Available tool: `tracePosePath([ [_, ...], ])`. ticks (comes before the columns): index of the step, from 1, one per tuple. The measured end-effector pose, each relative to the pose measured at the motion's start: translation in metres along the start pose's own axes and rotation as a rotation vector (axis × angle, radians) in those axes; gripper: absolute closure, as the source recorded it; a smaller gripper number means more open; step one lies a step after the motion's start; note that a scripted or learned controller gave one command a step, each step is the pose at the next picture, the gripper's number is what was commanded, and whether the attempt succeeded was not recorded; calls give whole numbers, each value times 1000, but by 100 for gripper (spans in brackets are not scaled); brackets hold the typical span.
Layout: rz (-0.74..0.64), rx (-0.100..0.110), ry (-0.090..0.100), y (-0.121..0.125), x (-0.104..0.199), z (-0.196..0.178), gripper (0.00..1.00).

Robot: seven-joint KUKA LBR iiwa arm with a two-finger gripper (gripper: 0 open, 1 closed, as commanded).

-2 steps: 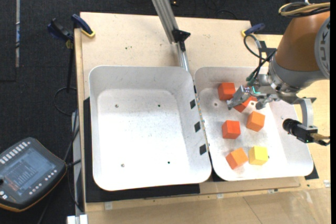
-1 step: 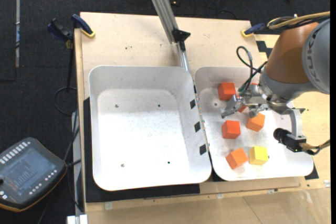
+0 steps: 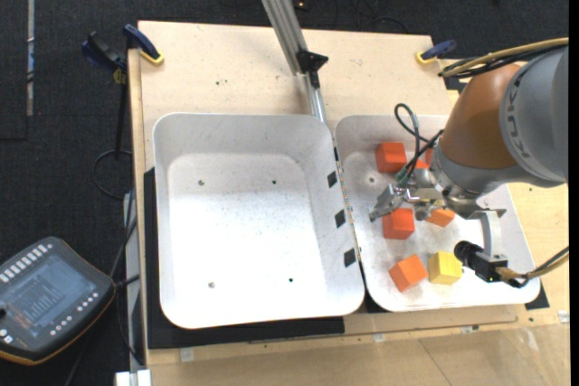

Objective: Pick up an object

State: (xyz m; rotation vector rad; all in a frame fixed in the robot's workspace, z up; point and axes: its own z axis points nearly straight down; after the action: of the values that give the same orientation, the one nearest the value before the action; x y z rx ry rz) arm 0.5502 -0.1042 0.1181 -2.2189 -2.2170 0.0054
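Currently the pincer (image 3: 395, 202) is hovering over the right shallow white plastic bin (image 3: 360, 221), directly above a red-orange foam block (image 3: 398, 223), presumably lining up a grasp. Cannot tell pincer state. Yellow foam cube (image 3: 445, 268) is lying nearer that bin's front edge.

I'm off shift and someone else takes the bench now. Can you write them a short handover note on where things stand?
Hand: low in the right bin, at the red block; whether it grips it can't be told.
Blocks, all in the right bin: one orange-red near the far side, a small orange one by the wrist, an orange one and a yellow one at the near side.
Done: no block is seen lifted.
Left: confirm a grasp and raise one.
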Motion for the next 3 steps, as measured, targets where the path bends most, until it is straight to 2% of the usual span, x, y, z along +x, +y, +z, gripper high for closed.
tracePosePath([
  [1, 0, -4, -1, 0, 0, 24, 0],
  [2, 0, -6, -1, 0, 0, 13, 100],
  [3, 0, -11, -2, -6, -4, -46, 100],
])
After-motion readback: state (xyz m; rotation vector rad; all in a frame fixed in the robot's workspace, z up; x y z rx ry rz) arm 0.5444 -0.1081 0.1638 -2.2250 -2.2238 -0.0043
